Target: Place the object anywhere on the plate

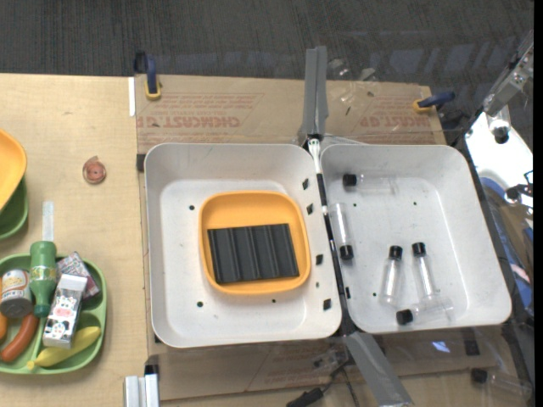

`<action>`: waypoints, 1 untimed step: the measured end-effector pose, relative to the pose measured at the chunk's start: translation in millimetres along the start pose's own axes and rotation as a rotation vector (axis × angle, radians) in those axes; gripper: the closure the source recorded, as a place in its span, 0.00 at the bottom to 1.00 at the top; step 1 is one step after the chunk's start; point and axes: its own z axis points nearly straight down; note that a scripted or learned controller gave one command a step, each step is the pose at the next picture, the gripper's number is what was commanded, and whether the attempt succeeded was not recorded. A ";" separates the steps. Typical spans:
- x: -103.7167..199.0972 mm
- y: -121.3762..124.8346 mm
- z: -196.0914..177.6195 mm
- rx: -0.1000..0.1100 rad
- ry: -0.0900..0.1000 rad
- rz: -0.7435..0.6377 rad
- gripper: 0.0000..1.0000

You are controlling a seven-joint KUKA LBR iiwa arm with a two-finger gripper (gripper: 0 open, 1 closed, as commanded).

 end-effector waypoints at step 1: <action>0.0 -0.1 -0.1 0.000 0.000 0.000 0.00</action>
